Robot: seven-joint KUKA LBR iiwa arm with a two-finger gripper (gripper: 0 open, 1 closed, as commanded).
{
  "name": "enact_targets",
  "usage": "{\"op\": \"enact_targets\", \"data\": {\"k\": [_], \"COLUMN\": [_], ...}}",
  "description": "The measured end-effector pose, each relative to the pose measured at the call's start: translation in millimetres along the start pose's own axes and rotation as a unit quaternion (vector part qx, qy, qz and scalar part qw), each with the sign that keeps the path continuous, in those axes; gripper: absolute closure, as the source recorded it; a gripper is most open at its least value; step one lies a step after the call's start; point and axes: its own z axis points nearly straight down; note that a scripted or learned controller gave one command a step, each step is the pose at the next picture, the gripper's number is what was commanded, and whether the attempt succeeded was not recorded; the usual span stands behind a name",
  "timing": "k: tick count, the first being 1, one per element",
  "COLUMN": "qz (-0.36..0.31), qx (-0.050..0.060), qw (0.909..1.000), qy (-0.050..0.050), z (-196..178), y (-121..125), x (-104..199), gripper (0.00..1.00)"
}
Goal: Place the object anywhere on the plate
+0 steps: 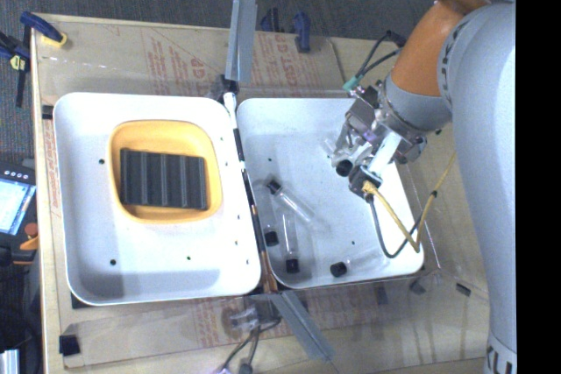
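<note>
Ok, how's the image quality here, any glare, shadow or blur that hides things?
Camera view: the light is even, and the left bin is near washed out, with soft shadow along its lower edge. Camera view: the yellow plate reads clearly. Camera view: the clear tubes barely stand out from the right bin floor. Camera view: the gripper looks soft, with little detail.

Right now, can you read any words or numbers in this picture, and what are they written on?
No text here can be read.
Red print on the brown cardboard: too blurred to read.
Lit screen at the left edge: too small to read.
</note>
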Motion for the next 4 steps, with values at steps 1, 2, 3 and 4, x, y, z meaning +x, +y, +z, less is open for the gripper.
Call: {"op": "enact_targets", "data": {"k": [1, 2, 3, 4], "qz": [-0.106, -0.205, -0.34, -0.34], "qx": [-0.011, -0.012, -0.011, -0.011], "qw": [0.9943, 0.9787, 0.9402, 0.9404], "qy": [0.003, 0.001, -0.001, -0.001], "z": [35.0, 13.1, 41.5, 41.3], "y": [-44.2, -62.5, -69.9, -69.4], "x": [34.9, 98.4, 116.6, 116.2], "gripper": [1.0, 1.0, 1.0, 0.0]}}
